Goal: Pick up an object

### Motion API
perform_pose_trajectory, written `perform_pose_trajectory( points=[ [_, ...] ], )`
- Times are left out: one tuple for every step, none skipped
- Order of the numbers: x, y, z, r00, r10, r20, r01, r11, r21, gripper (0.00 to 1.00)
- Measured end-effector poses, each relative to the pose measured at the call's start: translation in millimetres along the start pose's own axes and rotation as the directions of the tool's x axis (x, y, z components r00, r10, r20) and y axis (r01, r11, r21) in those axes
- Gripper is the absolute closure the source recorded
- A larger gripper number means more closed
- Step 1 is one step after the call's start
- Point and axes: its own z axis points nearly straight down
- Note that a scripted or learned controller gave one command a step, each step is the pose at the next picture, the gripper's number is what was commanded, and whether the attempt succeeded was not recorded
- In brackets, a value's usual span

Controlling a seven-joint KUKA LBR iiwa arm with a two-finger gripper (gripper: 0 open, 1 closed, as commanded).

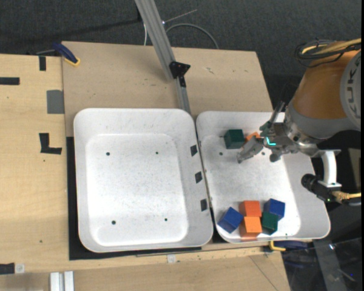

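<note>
My gripper (258, 155) hangs over the upper part of the right bin (249, 180). Its two grey fingers (245, 154) are spread open with bare bin floor between them. A dark green block (233, 138) lies just up and left of the fingers, apart from them. A small orange piece (252, 137) shows beside the green block, close under the wrist. Along the bin's near edge sits a cluster: a blue block (230, 219), two orange blocks (250, 208) stacked front to back, another blue block (275, 208) and a green block (269, 222).
The left bin (82, 162) stands beside the right one, their rims touching. A slanted metal pole (161, 35) ends at a clamp above the bins' seam. A blue and yellow clamp (67, 53) lies at the bench's far left corner.
</note>
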Motion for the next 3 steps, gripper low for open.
perform_pose_trajectory(
  points=[
    [0, 1, -2, 1.000, -0.001, 0.000, 0.001, 1.000, -0.005, 0.00],
    [4, 2, 61, 1.000, 0.000, 0.000, 0.000, 1.000, 0.002, 0.00],
    [13, 4, 111, 1.000, 0.000, 0.000, 0.000, 1.000, 0.001, 0.00]
  ],
)
